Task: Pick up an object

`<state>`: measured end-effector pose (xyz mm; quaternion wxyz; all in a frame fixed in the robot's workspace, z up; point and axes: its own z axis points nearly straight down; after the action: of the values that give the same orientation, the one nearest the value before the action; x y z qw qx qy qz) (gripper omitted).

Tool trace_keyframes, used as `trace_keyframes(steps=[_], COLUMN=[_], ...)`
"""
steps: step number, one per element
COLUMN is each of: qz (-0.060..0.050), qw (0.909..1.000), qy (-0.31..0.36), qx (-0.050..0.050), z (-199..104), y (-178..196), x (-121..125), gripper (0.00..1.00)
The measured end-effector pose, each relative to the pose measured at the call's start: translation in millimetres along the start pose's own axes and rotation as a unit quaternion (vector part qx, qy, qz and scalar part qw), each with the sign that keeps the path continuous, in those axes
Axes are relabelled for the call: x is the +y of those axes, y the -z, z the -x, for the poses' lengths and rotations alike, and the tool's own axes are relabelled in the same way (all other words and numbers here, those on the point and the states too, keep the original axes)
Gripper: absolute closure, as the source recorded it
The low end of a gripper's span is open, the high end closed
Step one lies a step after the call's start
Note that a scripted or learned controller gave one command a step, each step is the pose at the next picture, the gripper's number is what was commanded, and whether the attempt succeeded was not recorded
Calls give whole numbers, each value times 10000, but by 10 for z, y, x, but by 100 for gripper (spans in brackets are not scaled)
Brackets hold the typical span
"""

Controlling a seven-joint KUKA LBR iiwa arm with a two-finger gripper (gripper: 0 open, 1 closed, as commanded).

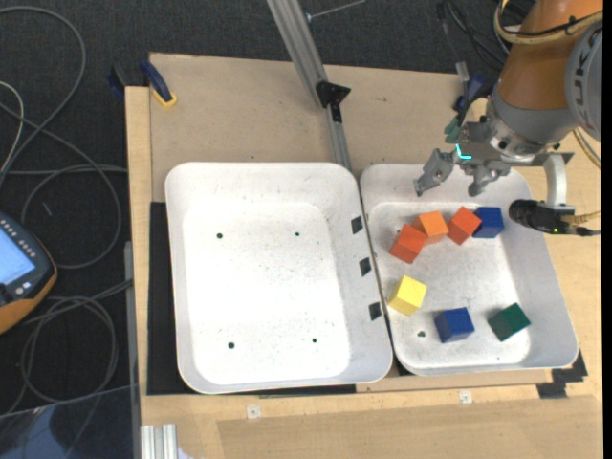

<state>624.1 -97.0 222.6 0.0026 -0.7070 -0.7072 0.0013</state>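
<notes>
Nearest in the right bin (550, 285) sit a blue cube (453, 323) and a dark green cube (509, 320), well apart from each other, with a yellow cube (408, 295) a little farther and to their left. Beyond these, a tight cluster lies toward the far side: a red-orange cube (408, 244), an orange cube (432, 224), another red-orange cube (465, 225) and a second blue cube (490, 221), touching or just beside one another. All look like small, rigid, light blocks with flat faces, likely a bit smooth, best pinched across two opposite sides; the isolated near ones leave room for fingers. The end effector (463, 176) hangs over the far edge of this bin, spread and grasping nothing. The left bin (191, 189) lies alongside on the tabletop (239, 94).
</notes>
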Motion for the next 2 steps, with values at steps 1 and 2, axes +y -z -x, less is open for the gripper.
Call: trace_keyframes(steps=[1, 2], qz=[18, -8], qw=[10000, 10000], qy=[1, -1], qx=[-3, -4], z=[1, 16], y=[23, -582], x=[5, 69], gripper=[0, 0])
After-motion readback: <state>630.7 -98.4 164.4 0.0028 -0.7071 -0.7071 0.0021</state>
